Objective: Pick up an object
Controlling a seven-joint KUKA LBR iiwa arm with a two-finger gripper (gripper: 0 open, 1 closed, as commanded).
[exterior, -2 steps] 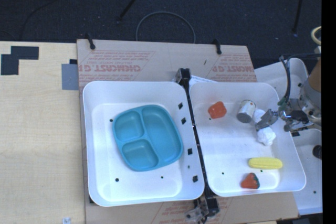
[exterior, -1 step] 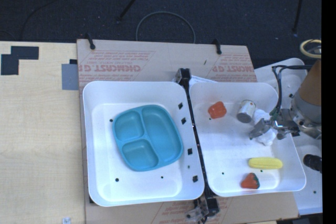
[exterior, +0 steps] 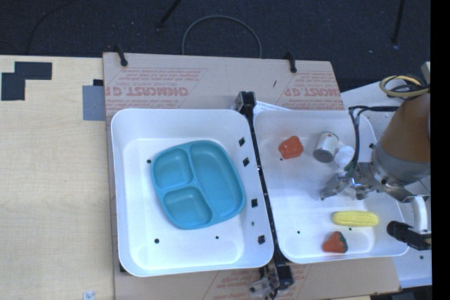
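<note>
Camera view shows the pincer [exterior: 336,187] low in the right bin [exterior: 302,249], its 2 fingers apart with nothing between them. Just near of it lies a toy corn cob [exterior: 355,219], the likeliest thing to pick. It looks light, stiff and smooth-skinned, probably plastic, so it may slip; gripping across the middle of its narrow width seems best. Its long axis runs left to right, roughly level. A red strawberry-like toy [exterior: 335,242] sits just near of the cob, an orange-red toy [exterior: 290,147] and a metal can [exterior: 325,147] lie farther. A blue divided plate [exterior: 197,183] fills the left bin [exterior: 133,249].
</note>
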